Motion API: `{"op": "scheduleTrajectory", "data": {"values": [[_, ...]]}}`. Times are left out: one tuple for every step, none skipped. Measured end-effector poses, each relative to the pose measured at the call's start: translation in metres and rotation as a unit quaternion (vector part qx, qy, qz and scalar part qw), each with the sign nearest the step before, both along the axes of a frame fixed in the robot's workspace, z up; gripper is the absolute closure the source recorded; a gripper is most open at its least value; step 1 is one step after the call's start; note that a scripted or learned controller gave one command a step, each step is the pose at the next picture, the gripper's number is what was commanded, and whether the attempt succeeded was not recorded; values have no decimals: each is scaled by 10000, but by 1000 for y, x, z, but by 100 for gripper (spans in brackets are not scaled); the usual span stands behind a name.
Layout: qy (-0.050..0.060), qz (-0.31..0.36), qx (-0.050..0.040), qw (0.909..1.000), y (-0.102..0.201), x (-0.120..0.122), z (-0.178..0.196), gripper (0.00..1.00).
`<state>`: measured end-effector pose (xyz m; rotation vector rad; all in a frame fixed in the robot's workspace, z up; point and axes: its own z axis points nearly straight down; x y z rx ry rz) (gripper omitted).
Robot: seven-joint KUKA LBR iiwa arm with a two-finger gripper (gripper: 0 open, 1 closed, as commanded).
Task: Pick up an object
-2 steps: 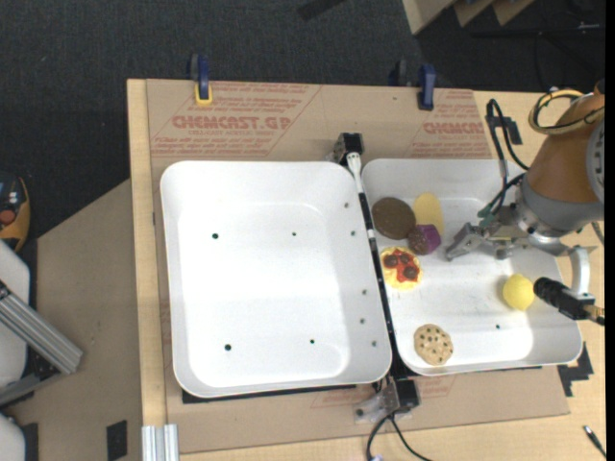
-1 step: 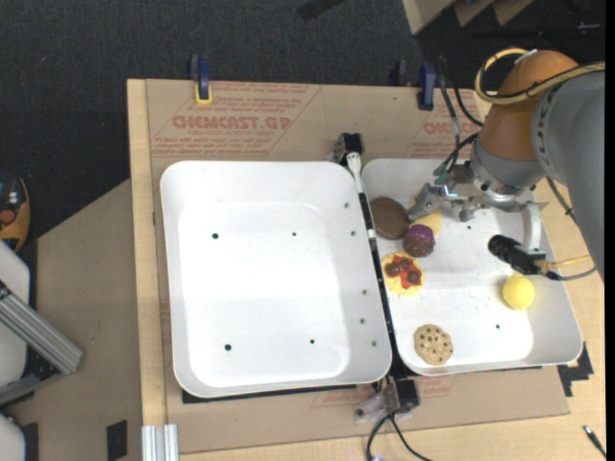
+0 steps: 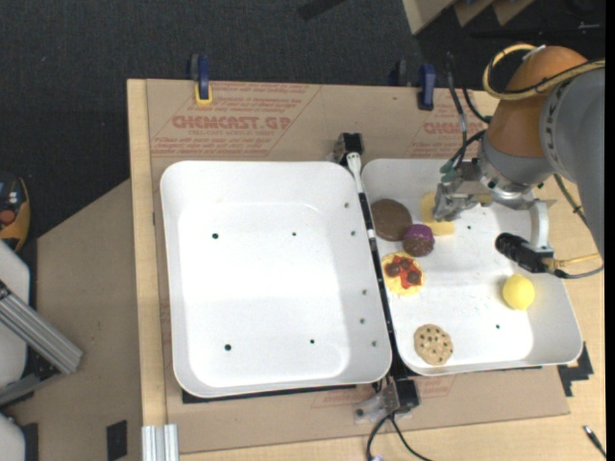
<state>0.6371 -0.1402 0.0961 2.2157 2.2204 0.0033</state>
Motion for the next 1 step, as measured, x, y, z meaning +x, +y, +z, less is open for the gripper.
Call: {"op": "scheduleTrajectory", "data": {"values": [[68,-27,20,10000,-9,-70,-12,100]]}}
